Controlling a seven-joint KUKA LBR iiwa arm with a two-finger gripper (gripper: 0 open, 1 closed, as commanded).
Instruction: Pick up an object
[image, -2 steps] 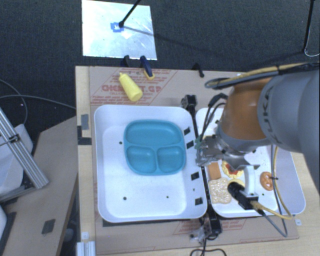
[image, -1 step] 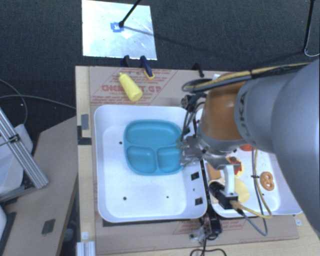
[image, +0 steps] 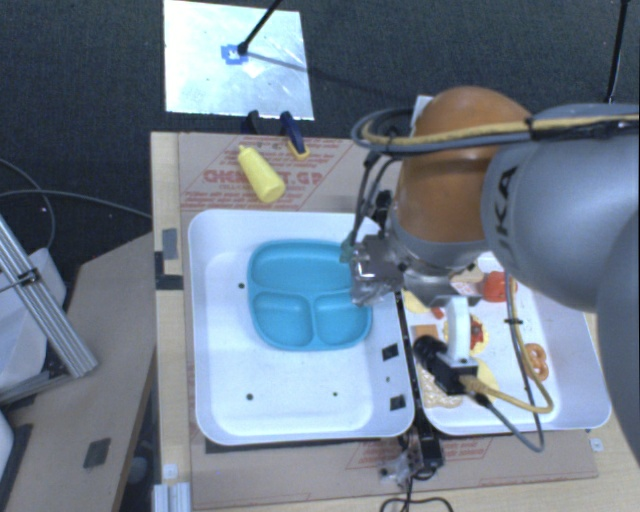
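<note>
The gripper (image: 365, 278) hangs low at the right edge of the blue tray (image: 295, 300), over the rim where the tray's upper section meets its lower right one. From this slant I cannot tell whether it is open or closed, or whether it touches the tray. Nothing can be seen held in it. The grey arm (image: 560, 220), with its orange band, rises to the right of the tray.

The blue tray is a shallow plastic dish with rounded corners. It is divided into one wide section at the top and two smaller ones below, and all three look bare. It lies flat in the left bin (image: 230, 400), toward that bin's upper right, and is the only loose thing in it.

The right bin (image: 575, 400), to the right of the tray, is partly hidden by the arm. In it are a small red thing (image: 494, 287), a pretzel-shaped piece (image: 533, 358) and a yellow piece (image: 487, 376).

Above the tray, outside the bins, a yellow bottle (image: 260, 174) lies on its side on the cardboard (image: 330, 160). A blue clamp (image: 293, 133) sits just beyond it, at the edge of a shiny sheet (image: 235, 80).
</note>
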